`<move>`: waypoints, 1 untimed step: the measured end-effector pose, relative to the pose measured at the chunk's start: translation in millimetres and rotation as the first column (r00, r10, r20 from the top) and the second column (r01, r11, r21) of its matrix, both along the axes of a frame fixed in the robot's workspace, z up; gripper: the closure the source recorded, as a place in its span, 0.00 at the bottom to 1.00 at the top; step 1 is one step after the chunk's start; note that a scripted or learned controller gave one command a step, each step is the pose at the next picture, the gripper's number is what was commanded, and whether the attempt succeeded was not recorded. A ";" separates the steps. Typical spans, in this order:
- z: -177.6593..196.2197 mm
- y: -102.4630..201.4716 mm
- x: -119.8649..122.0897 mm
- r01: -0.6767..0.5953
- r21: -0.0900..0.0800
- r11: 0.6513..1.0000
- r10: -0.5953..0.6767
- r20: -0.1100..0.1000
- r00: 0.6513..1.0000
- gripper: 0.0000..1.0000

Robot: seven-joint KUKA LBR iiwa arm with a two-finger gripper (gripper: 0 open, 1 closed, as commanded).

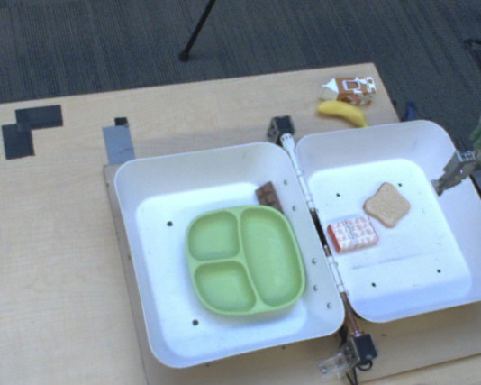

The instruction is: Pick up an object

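Note:
The right bin (pixel 474 280) holds a slice of toast (pixel 387 204) and, just left of it, a red and white packet (pixel 352 234). In the left bin (pixel 169 336) lies a green divided plate (pixel 245 260), with a small brown block (pixel 266 194) at its upper right by the wall between the bins. My gripper (pixel 453 175) hangs at the right bin's right rim, well to the right of the toast and apart from every object. Nothing shows between its tips.
A banana (pixel 340 113) and a small carton (pixel 351 86) lie on the bench behind the right bin. A black clamp (pixel 281 127) sits at the far end of the seam between the bins. Cables and a connector (pixel 355 355) lie at the near end.

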State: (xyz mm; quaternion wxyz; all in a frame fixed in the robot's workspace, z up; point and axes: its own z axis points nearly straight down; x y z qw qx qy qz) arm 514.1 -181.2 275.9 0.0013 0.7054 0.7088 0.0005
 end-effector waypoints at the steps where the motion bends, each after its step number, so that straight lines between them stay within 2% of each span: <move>1: -188.0 -14.0 -23.5 0.003 0.000 1.000 -0.003 0.002 1.000 0.00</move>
